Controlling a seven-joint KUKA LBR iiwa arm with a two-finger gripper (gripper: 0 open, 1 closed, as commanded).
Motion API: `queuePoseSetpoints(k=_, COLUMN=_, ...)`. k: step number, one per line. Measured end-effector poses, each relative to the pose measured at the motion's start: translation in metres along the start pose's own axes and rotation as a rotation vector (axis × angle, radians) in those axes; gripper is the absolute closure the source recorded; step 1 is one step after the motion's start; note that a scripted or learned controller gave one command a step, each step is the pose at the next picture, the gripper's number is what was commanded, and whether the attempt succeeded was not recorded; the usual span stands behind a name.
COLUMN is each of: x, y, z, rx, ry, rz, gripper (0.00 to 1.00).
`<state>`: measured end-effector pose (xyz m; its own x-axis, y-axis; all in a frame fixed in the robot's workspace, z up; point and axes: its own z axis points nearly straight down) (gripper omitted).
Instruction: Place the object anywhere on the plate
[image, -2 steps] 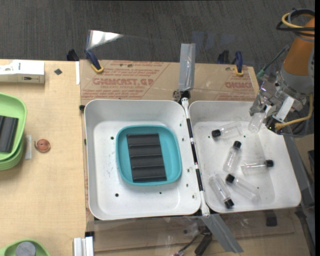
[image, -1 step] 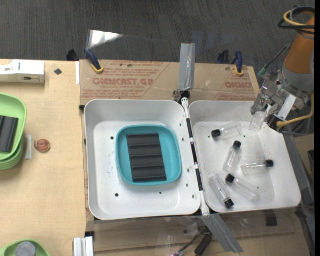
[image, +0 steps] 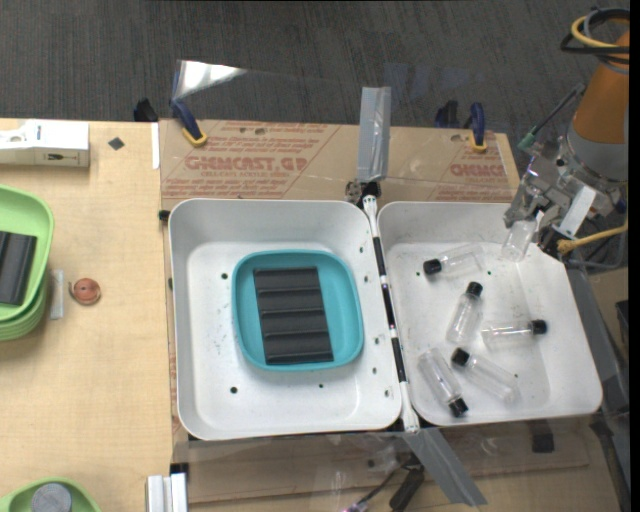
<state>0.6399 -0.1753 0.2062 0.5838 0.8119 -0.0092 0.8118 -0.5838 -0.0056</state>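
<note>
Plate (image: 298, 311), teal and square with rounded corners, sits in the middle of the left bin (image: 200, 395), and there's a black ribbed insert (image: 292, 314) lying on it. Over to the right, the right bin (image: 585, 385) has clear vials with black caps scattered across it: one at the far left (image: 450, 264), one standing out in the middle (image: 465, 310), one lying to the right (image: 512, 330), and two down at the near side (image: 487, 375) (image: 441, 383), close to each other. The arm (image: 603, 115) comes in at the far right corner of that bin, orange band up top. Its gripper (image: 520, 240) hangs just above the bin's far edge, and there looks to be a clear vial (image: 517, 243) pinched between the closed-in fingers, though the transparent plastic makes it hard to be sure. That's well apart from the plate, with the divider (image: 385, 300) between the bins in the way.
</note>
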Motion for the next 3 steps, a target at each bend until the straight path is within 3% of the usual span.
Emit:
queuePoseSetpoints(k=1, x=0.000, y=0.000, z=-0.008, rx=0.001, ry=-0.002, rz=-0.002, gripper=1.00)
queuePoseSetpoints(k=2, x=0.044, y=-0.071, z=0.010, rx=-0.003, ry=0.006, rz=-0.127, gripper=1.00)
queuePoseSetpoints(k=3, x=0.042, y=-0.070, z=0.003, rx=0.000, ry=0.004, rz=-0.123, gripper=1.00)
